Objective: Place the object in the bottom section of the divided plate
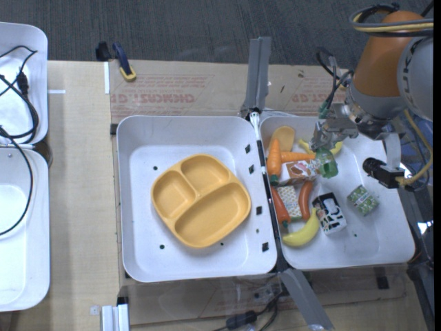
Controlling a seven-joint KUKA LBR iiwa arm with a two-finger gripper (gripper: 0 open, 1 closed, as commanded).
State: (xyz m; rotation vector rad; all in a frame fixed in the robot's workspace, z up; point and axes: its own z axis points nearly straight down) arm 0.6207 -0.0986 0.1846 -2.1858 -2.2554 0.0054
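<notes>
Camera view shows the yellow divided plastic plate lying in the left white bin, all three sections bare. The toy food sits in the right white bin: an orange carrot, a yellow banana, a small green carton. The claw hangs over the pile's upper end; whether it is released or clenched cannot be told.
</notes>
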